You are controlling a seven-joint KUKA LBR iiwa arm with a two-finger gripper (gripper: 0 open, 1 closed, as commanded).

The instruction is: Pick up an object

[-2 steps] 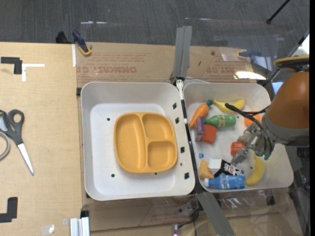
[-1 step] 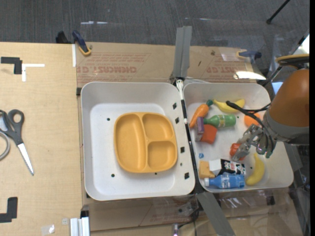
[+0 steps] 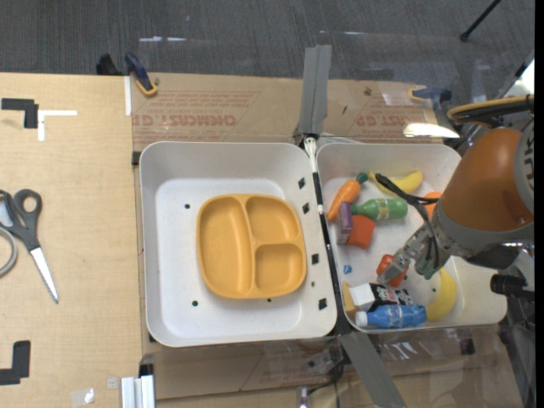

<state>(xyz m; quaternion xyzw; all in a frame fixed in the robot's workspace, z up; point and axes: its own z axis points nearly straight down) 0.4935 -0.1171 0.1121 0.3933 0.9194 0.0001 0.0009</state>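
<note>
My gripper [image 3: 408,260] hangs low in the right bin [image 3: 476,317], under the grey wrist and its orange band [image 3: 486,185]. A small red object [image 3: 390,269] lies right at the gripper's tip, on its left side; whether it is gripped I cannot tell. Near it are a blue bottle [image 3: 393,316], a white block [image 3: 361,296], a yellow fruit [image 3: 443,294] partly under the arm, a red cup [image 3: 360,232], a green bottle [image 3: 380,209], a carrot [image 3: 342,198] and a banana [image 3: 405,181].
The left bin [image 3: 166,245] holds a yellow divided plate [image 3: 252,246]. Scissors [image 3: 32,240] lie on the wooden bench at the far left. A grey divider bar [image 3: 315,92] stands behind the seam between the bins.
</note>
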